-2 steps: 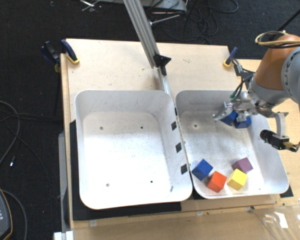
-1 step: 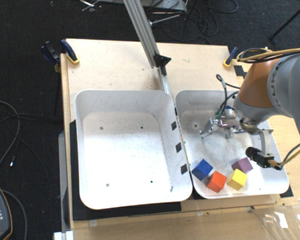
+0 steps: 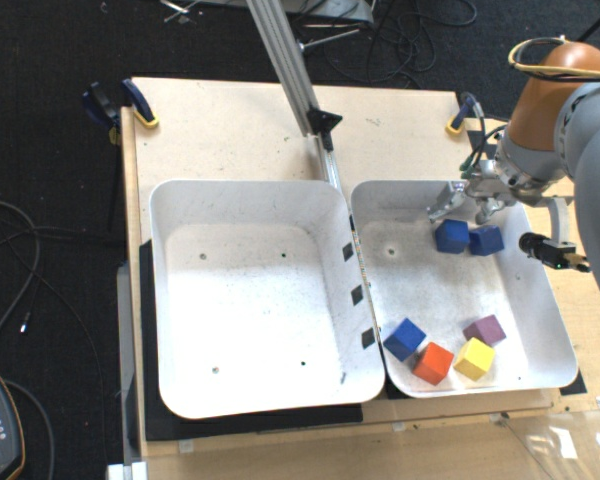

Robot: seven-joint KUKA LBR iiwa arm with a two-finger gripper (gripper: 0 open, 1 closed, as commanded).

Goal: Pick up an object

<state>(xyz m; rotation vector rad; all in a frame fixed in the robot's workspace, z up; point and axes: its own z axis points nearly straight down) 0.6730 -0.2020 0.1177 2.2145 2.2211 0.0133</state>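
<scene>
My gripper [image 3: 470, 211] hangs over the far part of the right bin [image 3: 540, 298], reaching in from the right. Its two fingers are spread open, with nothing between them. Just below the fingertips, two blue cubes lie side by side on the bin floor, one at the left [image 3: 451, 236] and one at the right [image 3: 486, 240]. Whether the fingertips touch them is unclear. Near the bin's front edge lie another blue cube [image 3: 404, 338], an orange cube [image 3: 433, 362], a yellow cube [image 3: 474, 358] and a purple cube [image 3: 485, 329].
The left bin [image 3: 170, 268] adjoins the right one along a shared rim with black tabs [image 3: 358, 293]. A slanted metal pole [image 3: 285, 53] rises behind the bins. Clamps [image 3: 130, 103] [image 3: 463, 113] grip the bench's far corners.
</scene>
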